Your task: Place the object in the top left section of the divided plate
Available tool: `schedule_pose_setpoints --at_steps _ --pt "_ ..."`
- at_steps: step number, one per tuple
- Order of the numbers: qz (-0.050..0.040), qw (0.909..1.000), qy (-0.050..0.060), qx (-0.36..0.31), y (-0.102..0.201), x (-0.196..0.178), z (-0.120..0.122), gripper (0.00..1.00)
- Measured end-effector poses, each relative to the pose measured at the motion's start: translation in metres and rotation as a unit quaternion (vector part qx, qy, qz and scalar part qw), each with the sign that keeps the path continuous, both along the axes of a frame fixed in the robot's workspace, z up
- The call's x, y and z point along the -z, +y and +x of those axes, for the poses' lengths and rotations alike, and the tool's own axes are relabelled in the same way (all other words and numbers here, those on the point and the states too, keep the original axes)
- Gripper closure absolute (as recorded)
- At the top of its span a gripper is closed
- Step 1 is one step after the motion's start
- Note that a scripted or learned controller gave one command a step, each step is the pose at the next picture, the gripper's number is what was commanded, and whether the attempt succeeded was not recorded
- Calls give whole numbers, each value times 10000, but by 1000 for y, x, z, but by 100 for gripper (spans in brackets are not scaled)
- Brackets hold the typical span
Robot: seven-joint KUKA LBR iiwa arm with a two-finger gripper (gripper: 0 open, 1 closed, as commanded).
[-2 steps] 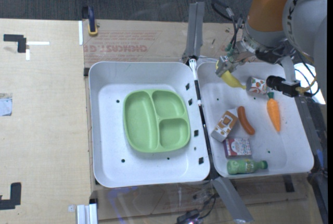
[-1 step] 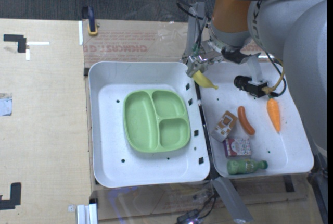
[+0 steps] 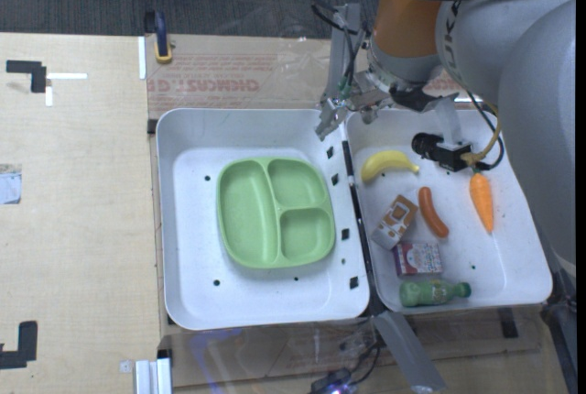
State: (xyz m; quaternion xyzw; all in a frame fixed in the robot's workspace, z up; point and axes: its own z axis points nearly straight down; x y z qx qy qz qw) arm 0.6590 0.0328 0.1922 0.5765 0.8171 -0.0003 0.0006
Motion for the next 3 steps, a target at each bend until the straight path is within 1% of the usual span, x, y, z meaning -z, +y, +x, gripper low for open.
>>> schedule_pose_setpoints --at_steps 1,2,3 --pt "2 9977 4 682 -3 0 -68 0" --pt "0 9997 2 226 51 0 0 0" --pt "-9 9998 -6 217 51 -10 0 100"
